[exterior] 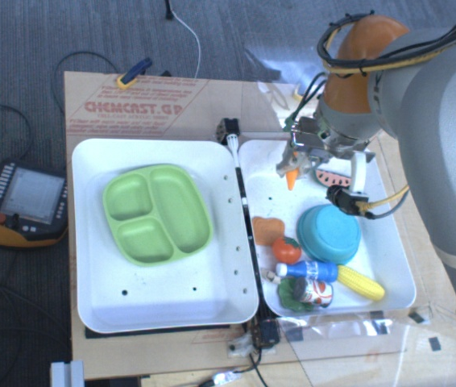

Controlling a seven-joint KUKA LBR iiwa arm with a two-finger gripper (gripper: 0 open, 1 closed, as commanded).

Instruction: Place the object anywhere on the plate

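Two white bins (91, 297); above the blue bowl (329, 234), my arm angles down, gripper (291, 168) grasping the orange carrot (292, 177).

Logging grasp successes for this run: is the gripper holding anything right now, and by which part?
The gripper holds a small orange carrot by its upper end; its tip points down.

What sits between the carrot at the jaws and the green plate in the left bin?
Only the bin walls and the black bar where the two bins meet. The carrot hangs at the gripper over the right bin's far left part; the green plate lies in the left bin with bare compartments. The other items lie nearer the camera.
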